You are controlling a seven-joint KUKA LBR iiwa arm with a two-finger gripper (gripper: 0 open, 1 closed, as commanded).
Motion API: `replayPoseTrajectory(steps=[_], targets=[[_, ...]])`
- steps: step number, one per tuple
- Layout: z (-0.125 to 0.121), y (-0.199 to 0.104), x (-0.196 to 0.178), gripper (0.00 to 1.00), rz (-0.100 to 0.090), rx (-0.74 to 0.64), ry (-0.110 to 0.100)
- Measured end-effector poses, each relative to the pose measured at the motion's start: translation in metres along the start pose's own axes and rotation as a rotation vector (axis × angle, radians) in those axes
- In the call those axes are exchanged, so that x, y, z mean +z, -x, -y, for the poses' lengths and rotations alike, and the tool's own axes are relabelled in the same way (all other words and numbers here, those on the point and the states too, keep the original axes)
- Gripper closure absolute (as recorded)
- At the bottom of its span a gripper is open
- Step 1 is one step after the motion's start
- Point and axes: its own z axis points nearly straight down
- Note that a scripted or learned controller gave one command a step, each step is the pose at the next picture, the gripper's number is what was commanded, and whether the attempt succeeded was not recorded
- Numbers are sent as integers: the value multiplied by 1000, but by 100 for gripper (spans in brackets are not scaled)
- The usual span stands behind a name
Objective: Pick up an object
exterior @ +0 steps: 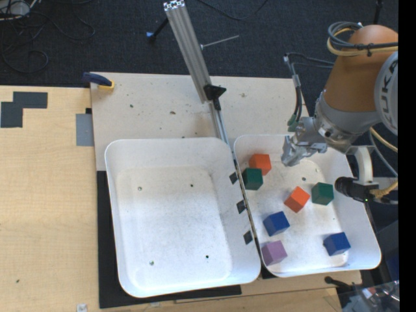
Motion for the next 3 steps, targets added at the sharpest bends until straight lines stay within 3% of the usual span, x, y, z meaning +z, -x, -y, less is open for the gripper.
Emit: replayPoseTrajectory(steps=[2, 3], targets=[[10, -99, 32, 100, 0, -1, -1], [19, -161, 26, 100, 0, -3, 2]])
